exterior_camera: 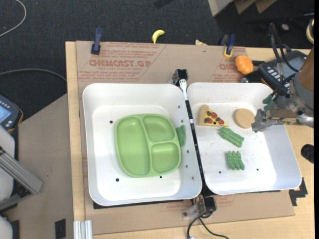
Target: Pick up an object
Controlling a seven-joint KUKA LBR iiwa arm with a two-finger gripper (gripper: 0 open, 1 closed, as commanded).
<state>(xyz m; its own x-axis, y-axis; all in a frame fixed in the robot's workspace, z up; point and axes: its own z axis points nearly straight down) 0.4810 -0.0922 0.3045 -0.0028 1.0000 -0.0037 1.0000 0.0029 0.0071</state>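
Hovering just right of the round tan cookie (244, 117) in the right bin (279, 180), jaws' spread impossible to tell.

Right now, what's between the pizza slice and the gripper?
In the camera view, the tan round cookie lies between the pizza slice and the gripper, close beside the gripper's tip.

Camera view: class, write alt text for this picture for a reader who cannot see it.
A robot gripper hovers at the right bin's far right, beside a round tan cookie; a pizza slice and two green vegetable toys lie in that bin too. The left bin holds a green divided plate.
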